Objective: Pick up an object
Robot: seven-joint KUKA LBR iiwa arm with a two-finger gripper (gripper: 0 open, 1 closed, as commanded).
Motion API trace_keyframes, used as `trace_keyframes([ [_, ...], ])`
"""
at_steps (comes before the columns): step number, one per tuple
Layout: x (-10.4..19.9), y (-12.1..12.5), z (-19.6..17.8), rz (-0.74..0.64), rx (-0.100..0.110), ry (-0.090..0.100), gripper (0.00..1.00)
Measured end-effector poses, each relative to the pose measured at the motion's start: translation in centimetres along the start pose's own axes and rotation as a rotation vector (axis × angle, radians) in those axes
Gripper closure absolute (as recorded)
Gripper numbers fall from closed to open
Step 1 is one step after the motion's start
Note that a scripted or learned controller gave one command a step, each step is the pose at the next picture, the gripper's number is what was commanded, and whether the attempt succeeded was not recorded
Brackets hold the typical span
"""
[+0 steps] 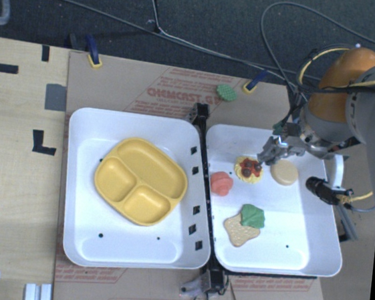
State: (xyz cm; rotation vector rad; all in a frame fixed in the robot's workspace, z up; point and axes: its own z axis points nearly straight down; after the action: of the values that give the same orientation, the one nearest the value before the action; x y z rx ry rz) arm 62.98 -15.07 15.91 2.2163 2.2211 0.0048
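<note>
Where cardboard lines the bench, two white bins, dark floor beyond.

We read red printed lettering on brown cardboard sheet lying under both white bins, above left bin: large word looks like "CHEMCAST", with "GP" or similar following, partly blocked by green toy piece. Smaller red lines above and below it too small for us to read. More red print along sheet's lower edge, under bins, also too small to make out. We find no readable text on bins, yellow tray or toy food.
</note>
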Motion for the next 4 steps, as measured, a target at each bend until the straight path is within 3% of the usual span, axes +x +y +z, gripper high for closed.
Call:
trace_keyframes([
  [3, 0.1, -0.5, -13.9, 0.001, 0.001, 0.000, 1.00],
  [4, 6.4, 0.2, -12.7, -0.005, 0.006, 0.002, 1.00],
])
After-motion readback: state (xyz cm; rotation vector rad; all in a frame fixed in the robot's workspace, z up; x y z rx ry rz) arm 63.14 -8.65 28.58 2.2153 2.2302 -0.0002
